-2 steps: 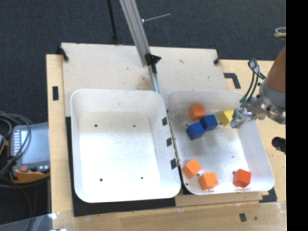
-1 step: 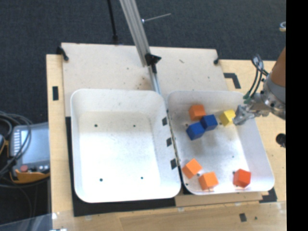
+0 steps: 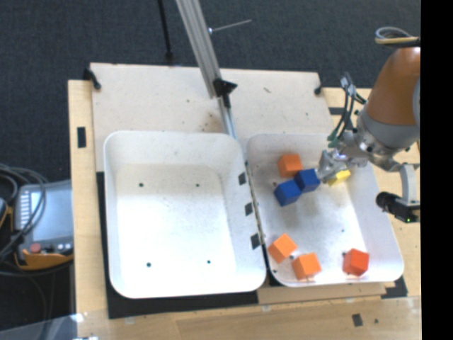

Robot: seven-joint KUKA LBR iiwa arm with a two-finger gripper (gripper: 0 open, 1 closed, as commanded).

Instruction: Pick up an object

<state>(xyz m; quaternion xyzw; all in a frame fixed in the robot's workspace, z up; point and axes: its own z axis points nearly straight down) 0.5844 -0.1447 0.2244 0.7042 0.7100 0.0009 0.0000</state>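
The right bin (image 3: 375,225) holds several blocks. An orange block (image 3: 289,164) lies near its back, with two blue blocks (image 3: 307,180) (image 3: 286,192) touching just in front of it. A yellow block (image 3: 340,176) peeks out to the right of the gripper tip. Three more orange blocks sit along the front: one (image 3: 282,246), one (image 3: 306,265), and a redder one (image 3: 356,262). My gripper (image 3: 328,168) hangs low over the bin beside the upper blue block and the yellow block. Nothing is visibly held.
The left bin (image 3: 177,211) sits beside the right one. A slanted aluminium bar (image 3: 202,37) with a black clamp reaches down to the gap between the bins. A black cable fitting (image 3: 396,205) hangs over the right bin's right rim.
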